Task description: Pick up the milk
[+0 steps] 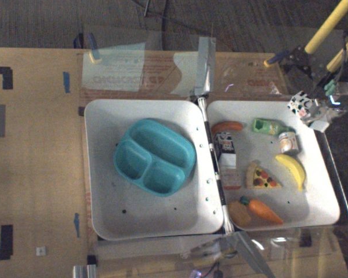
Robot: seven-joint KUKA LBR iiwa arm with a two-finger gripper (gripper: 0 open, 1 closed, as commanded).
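A small black-and-white spotted carton, the milk [301, 103], is at the far right corner of the right bin [327, 181], over its rim. My gripper [318, 116] is right against it, on its right side, coming in from the upper right. Whether the carton rests on the rim or hangs from the gripper is not visible. A dark carton with a white label [224, 143] stands at the right bin's left wall, and a pale box [229, 176] lies just in front of it.
The right bin also holds a sausage [227, 126], a green packet [267, 126], a small can [288, 142], a banana [293, 170], a pizza slice [261, 177], a carrot [262, 211] and a brown bun [239, 213]. A teal divided plate [155, 156] lies in the left bin [104, 213].
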